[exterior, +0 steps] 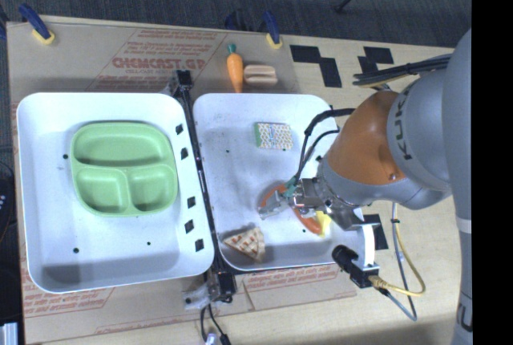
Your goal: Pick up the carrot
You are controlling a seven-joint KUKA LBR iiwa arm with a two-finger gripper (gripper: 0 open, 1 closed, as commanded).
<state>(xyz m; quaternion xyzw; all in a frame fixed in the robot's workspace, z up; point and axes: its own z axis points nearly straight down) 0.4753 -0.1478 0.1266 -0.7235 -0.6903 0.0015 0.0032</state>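
The gripper (282, 199) sits low in the right bin (232, 175); its state cannot be told. The carrot (234, 71) lies outside the bin, so a grasp here risks missing it.

Grey arm (449, 135) enters from view's right, bulky link sweeping down and left. Orange band (365, 144) sits above wrist — wrist bent downward. Claw (282, 201) low at arm's left tip, pointing toward view's left. Black cables (314, 135) loop along wrist's upper side; yellow cable (401, 259) trails below it — fingers too blurred to read.
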